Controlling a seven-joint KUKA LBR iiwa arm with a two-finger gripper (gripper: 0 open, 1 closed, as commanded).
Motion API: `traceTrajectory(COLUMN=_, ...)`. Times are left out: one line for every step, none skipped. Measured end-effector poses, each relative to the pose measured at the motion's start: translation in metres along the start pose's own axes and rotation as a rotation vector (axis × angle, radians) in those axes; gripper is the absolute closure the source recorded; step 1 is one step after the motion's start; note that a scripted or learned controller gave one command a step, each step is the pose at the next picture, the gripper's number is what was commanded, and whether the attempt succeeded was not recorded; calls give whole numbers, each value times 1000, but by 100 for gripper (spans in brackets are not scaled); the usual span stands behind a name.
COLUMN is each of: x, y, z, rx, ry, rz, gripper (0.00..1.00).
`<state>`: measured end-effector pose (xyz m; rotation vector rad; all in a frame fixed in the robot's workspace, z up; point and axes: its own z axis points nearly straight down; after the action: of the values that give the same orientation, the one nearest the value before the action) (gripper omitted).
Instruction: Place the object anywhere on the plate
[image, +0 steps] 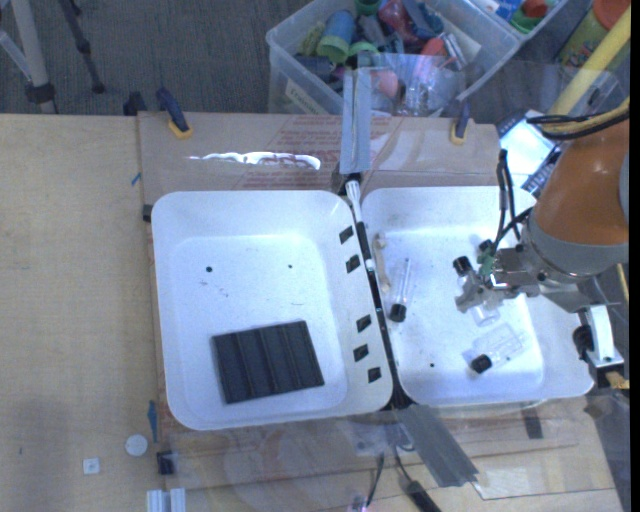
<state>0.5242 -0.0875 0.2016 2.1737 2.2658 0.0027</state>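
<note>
A dark ribbed rectangular plate (268, 361) lies flat in the front part of the left bin (180, 250). Two clear plastic pieces with black caps lie in the right bin (430, 225). One is a slim tube (401, 288) near the divider. The other (495, 350) rests toward the front right. My gripper (482, 297) hangs low over the right bin, just behind that second piece and right of the tube. The grey wrist and orange band (590, 185) rise to its right. A small black part (462, 266) sits by the gripper's left side.
A black divider strip (362, 290) runs between the two bins. A clear tub of coloured toys (400, 45) stands behind the bench. Small loose bits (135, 445) lie on the wood at the front left. Cables (510, 205) hang beside the wrist.
</note>
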Motion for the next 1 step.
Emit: traceTrajectory(x=88, y=19, z=-85, rx=2, ry=0, rz=-116, gripper=100)
